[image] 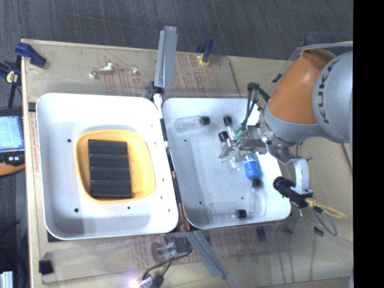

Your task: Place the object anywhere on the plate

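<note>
Arm [324, 101]: dark letters ran down its grey casing at the frame's right edge, read as "KU", the rest cut off by the edge. Bench [192, 71]: faint reddish print showed on the board above and below the bins, too small to read. Screen [11, 134] at the left edge: lit, with lines of content, nothing legible. No other readable marks were seen.
</note>
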Available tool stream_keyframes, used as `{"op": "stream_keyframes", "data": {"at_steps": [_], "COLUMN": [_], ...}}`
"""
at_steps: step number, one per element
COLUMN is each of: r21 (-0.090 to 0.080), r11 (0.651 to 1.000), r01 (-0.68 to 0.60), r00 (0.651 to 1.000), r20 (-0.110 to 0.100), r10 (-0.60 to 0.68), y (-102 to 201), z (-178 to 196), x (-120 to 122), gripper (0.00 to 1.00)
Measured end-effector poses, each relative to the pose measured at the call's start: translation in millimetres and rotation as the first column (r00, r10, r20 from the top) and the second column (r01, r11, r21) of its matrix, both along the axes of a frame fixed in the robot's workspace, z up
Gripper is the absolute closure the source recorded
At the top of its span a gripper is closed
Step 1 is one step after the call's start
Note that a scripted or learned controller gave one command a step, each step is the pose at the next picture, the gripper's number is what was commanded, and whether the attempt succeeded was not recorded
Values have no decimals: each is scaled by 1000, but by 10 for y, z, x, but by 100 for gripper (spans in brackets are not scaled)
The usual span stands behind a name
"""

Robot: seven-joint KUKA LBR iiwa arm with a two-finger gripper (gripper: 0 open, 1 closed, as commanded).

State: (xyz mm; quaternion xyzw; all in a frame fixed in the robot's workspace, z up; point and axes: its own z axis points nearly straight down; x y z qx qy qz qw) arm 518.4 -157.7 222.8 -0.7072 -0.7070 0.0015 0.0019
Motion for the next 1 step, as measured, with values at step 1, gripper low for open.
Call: {"op": "stream_keyframes", "data": {"at_steps": [1], "r21": [0], "r11": [1000], "r01": [0], "r00": [1000], "r20": [0], "r10": [0], "y": [0], "z": [0], "x": [0], "gripper": [0]}}
